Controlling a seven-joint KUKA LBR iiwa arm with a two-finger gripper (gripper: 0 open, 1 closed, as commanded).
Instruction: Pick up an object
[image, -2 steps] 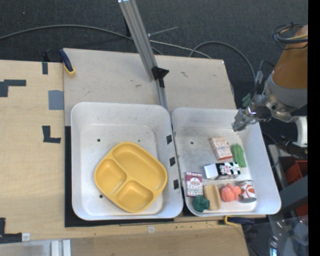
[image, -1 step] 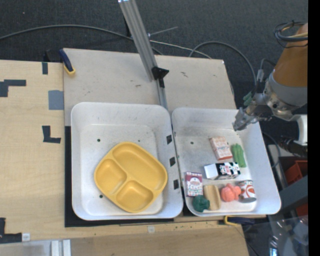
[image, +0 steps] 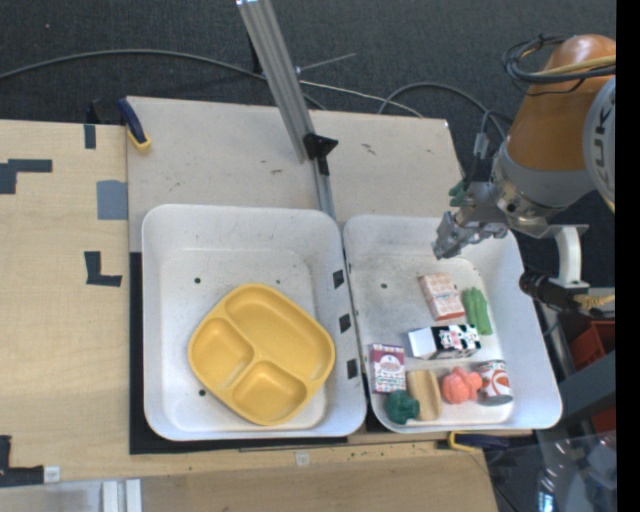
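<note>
Above the right bin (image: 520, 300), the pincer (image: 448, 243) hovers, grip state impossible to tell; approach step, next descending onto the small carton (image: 441, 296).

Even, diffuse overhead light, moderately bright, no hard shadows. Soft shadow only under rim of yellow plastic divided tray (image: 262, 352) in left shallow white bin (image: 160, 300). Whites of right shallow white bin (image: 530, 340) slightly washed, no real glare. Mild sheen on orange band of grey arm (image: 560, 90). Low res overall, small items soft, labels unreadable. Dark carpet (image: 400, 40) top pretty murky, bottom-right corner dim + blurry.
</note>
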